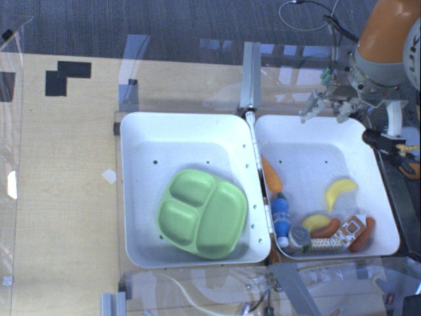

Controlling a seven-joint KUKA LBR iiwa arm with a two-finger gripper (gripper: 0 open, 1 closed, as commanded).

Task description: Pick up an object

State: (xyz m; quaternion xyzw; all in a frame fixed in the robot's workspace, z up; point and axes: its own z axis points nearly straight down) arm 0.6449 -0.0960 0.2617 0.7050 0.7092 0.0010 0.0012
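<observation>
The gripper (327,105) is seen above the far edge of the right bin (309,140), its two thin fingers spread apart with nothing between them. All the objects are found below it in the view, toward the near side of that bin: a yellow banana (341,192) closest, a carrot (270,174) down and to its left against the dividing wall, then a blue water bottle (281,215), a can (299,237), a lemon-like yellow piece (316,222), sausages (326,229) and a small carton (351,228) clustered in the near corner. Further left, a green compartment tray (202,212) is set in the left bin (141,176).
</observation>
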